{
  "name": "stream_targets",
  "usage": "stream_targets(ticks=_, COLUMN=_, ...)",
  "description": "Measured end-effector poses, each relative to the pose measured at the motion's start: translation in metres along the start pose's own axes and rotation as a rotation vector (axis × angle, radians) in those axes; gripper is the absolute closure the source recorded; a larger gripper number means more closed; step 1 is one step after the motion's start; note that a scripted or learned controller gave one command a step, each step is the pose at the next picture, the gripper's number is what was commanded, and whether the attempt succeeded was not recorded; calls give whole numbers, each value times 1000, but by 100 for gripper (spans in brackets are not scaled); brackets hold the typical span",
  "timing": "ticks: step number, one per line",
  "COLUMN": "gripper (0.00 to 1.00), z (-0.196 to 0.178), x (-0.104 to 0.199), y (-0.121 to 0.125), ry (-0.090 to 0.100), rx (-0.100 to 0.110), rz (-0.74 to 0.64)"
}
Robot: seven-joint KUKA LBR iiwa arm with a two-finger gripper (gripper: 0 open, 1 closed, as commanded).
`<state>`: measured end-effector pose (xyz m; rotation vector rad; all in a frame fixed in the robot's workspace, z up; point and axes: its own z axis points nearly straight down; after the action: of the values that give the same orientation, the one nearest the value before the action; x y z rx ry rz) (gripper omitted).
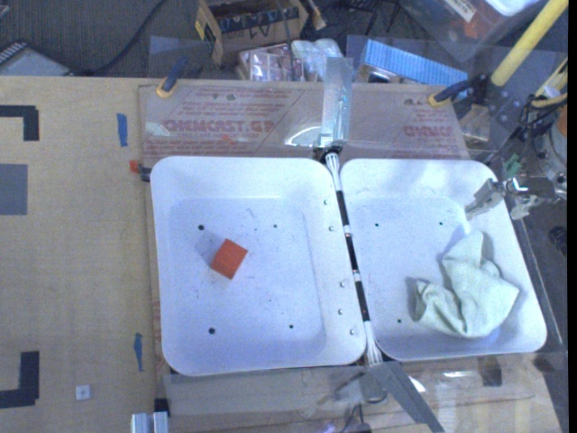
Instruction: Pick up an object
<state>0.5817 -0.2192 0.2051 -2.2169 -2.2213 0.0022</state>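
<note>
Crumpled cloth (467, 290) fills right bin (397, 188); orange block (229, 259) left.

Orange block (229, 259), pale green cloth (467, 292), white bins (171, 188).

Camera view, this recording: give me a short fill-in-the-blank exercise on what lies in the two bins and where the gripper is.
1. The orange block lies in the ____ bin.
2. The crumpled pale cloth lies in the ____ bin.
3. The gripper is above the right bin's upper ____ corner.
4. The number of objects inside the left bin is ____.

Missing words: left; right; right; one
</note>
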Motion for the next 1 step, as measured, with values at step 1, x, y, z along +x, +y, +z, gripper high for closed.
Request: stream_targets(ticks=1, gripper=0, z=112, x=29, y=-6, ry=-2, rx=-4, rz=188)
